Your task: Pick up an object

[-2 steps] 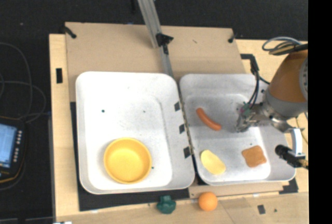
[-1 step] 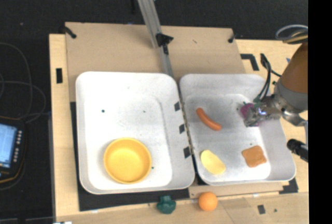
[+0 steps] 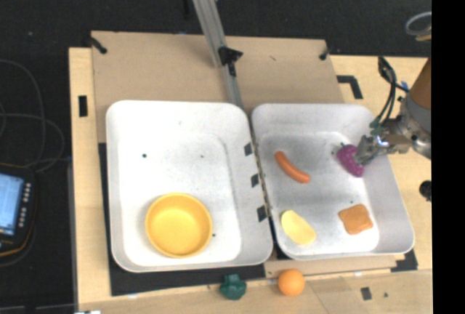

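Orange ball and green piece sit on the worktop well below-left of the gripper, whose opening I cannot tell; touching it, the purple object might skid along the bin ungrasped

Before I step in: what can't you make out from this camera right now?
- Gripper: blurred and small in the camera view, so its grip on the purple object can't be judged.
- Purple object: its right side is covered by the gripper; its shape is unclear.
- Arm: cut off at the right.
- Green object below the left bin: too small to identify.
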